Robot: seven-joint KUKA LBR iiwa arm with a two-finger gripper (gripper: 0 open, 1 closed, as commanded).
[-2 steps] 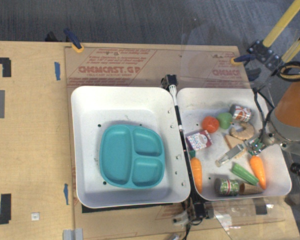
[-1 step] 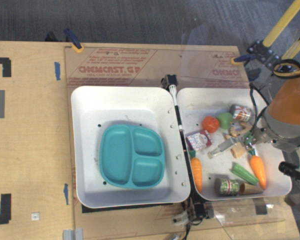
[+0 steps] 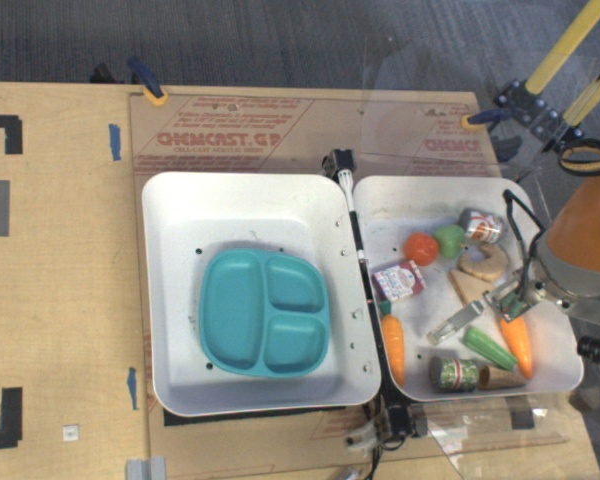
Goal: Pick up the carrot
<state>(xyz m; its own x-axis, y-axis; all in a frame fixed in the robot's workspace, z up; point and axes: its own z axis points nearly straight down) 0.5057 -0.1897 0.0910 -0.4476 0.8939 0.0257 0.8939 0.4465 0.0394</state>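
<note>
Red block print on the clear protective sheet lying over the brown board at the far side of the bins: "CHEMCAST GP", large at far left, repeated at far right, partly cut off. Smaller red lines above each, too fine to read. Small purple carton and the two cans in the right bin carry labels, illegible.

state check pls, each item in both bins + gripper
teal divided plate: flat in the left bin, compartments bare
carrot near the divider: lying in the right bin, untouched
carrot at the gripper: lying in the right bin, gripper on its top end
gripper: down in the right bin, finger state unclear
tomato: resting, beside the green fruit
can: on its side
purple carton: lying flat
</note>
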